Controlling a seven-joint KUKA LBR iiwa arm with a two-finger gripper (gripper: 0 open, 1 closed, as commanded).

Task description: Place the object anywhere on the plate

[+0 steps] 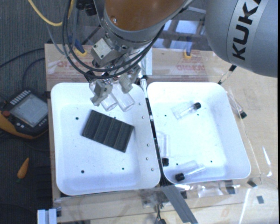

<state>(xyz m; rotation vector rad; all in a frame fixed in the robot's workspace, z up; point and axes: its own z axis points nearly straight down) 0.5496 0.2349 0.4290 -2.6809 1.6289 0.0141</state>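
The claw [113,93] hangs over the far edge of the left bin [65,171], its 2 clear fingers [99,94] spread apart with nothing visible between them, so it reads as open and empty. Just near of it, almost under the fingertips, lies the plate [107,131], a dark ribbed slab sitting askew on the bin floor, its long side running from far-left to near-right.

The object to move is not on the plate. The likely candidates are the 3 clear vials with black caps in the right bin [224,167]: vial 1 [186,109] at the far side, vial 2 [163,147] upright-looking against the left wall, and vial 3 [190,170] lying near the front edge. All 3 sit well apart from the plate, across the divider between the bins.

The step in hand looks like a reach for a pick. To do it well, the arm should cross to the right bin and choose vial 1 or vial 3, which lie free of the walls. The fingers should straddle the vial across its narrow width, mid-body rather than at the cap, since clear round plastic may roll or slip. Vial 2 seems risky, as the wall leaves little room for a finger.

To the left of the bins, a pendant [22,114] rests on the floor.
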